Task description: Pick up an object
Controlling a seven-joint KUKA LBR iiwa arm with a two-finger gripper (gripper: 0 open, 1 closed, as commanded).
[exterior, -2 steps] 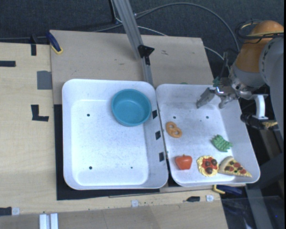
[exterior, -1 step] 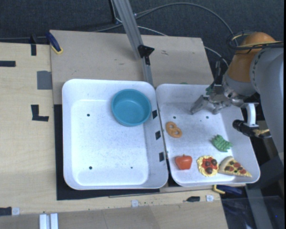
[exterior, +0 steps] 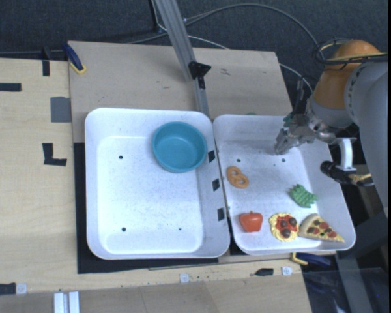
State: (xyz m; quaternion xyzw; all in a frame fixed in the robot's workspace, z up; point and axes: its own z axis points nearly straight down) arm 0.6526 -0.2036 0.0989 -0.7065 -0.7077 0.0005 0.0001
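Pick not yet done, nothing lifted.
Hand (exterior: 285, 143) hovers upper right bin (exterior: 260, 132), grip state can't tell; pretzel (exterior: 237, 177), tomato (exterior: 251, 221), pizza slice (exterior: 320, 228) lie w/in bin, lower right.

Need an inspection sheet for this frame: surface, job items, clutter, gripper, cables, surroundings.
Surface: bench bears left bin and right bin, side by side.
Job's things: blue bowl in left bin; pretzel, green toy, tomato, round pizza and pizza slice in right bin.
Clutter: nothing seen.
Gripper: gripper over right bin's far end, holding nothing visible.
Cables: black cable loops behind bench.
Surroundings: metal pole slants in from above; black tape marks at view's left.
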